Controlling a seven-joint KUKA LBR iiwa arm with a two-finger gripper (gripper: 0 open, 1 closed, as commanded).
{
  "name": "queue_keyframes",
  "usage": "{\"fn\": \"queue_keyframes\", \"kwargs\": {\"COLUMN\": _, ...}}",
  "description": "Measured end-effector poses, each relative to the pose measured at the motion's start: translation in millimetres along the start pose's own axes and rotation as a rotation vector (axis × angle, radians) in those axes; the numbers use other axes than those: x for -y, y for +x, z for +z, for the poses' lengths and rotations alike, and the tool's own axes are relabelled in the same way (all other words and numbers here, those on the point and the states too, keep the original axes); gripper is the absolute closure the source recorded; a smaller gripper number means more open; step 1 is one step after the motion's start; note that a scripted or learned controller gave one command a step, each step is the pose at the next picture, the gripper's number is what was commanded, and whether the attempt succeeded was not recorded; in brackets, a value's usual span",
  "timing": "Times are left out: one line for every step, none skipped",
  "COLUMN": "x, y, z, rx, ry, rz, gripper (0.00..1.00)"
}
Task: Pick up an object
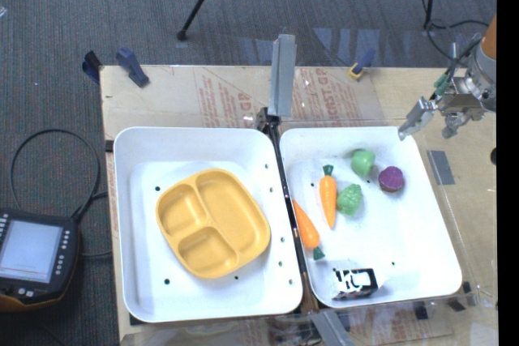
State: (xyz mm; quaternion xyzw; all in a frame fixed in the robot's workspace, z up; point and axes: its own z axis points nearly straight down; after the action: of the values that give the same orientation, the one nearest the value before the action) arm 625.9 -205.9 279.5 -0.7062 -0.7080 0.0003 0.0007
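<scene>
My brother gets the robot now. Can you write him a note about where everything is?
Hand: up by the right bin's far right corner, over the bench, fingers spread, holding nothing.
Right white bin: two orange toy carrots, one upright in the middle, one lying along the left wall; light green round toy; bumpy green toy; purple round toy; black-and-white card at the near edge.
Left white bin: yellow divided plastic plate.
Done: nothing picked up yet.
Left: lower into the bin, grasp one toy, lift it.

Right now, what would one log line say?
gripper: open, above right bin's far corner | holding: nothing | nearest: purple toy vegetable
</scene>
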Motion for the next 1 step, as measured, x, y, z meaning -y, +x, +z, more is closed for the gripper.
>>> {"fn": "queue_keyframes", "kwargs": {"x": 12.0, "y": 88.8, "z": 102.0, "rx": -0.002, "ry": 0.009, "rz": 0.098, "gripper": 0.0}}
